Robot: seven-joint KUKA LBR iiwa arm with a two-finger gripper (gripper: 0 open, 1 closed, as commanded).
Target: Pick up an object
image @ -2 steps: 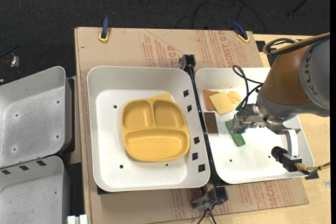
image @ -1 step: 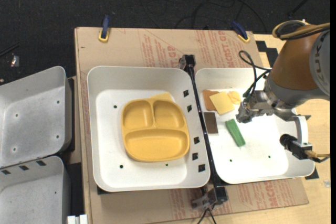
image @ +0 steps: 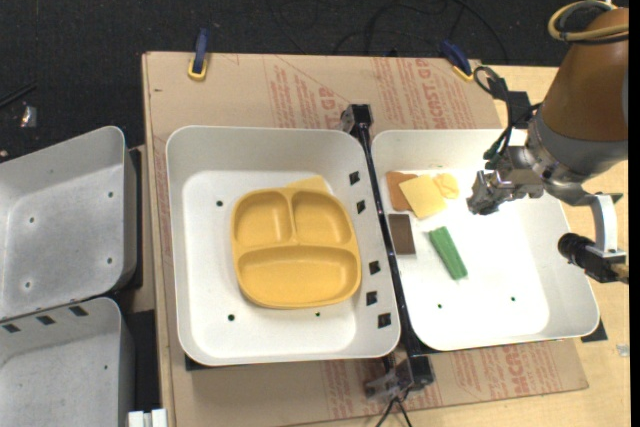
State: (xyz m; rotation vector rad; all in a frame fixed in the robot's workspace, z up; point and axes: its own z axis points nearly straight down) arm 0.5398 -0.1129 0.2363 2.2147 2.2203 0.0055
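In the right bin [image: 520, 310] lie a green block [image: 448, 252], a yellow flat piece [image: 428, 195], an orange-brown flat piece [image: 400, 186] partly under it, and a dark brown block [image: 401, 234] by the bin's left wall. My gripper [image: 484, 197] hangs over the bin's upper right part, just right of the yellow piece and apart from it. Nothing shows between its fingers. The left bin [image: 200, 245] holds a yellow divided plate [image: 296, 248].
A black divider [image: 377, 215] runs between the two bins. Blue clamps [image: 199, 55] [image: 457, 58] hold the cardboard sheet at the back. Two white trays [image: 60, 215] lie off the bench at the left. Bare bin floor lies right of the green block.
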